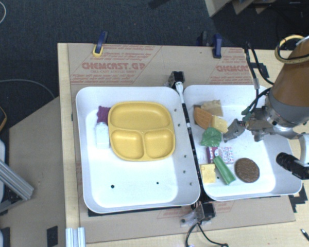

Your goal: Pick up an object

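1. Nearest me in the right bin (278, 189): one yellow block (208, 173), one green stick (224, 170), one brown round disc (246, 170) — three items along its front.
2. Mid right bin: one patterned packet (224, 154), one crumpled green piece (212, 137), one small yellow wedge (220, 123).
3. Far right bin: one orange-brown piece (202, 118), one tan chunk (212, 107).
4. Gripper (235, 129) — I see it over the right bin, just beside the small yellow wedge; how its hand stands I cannot tell.
5. Left bin (134, 187): one yellow divided tray (141, 130), three compartments; one purple item (102, 114) and one white item (101, 136) beside it.
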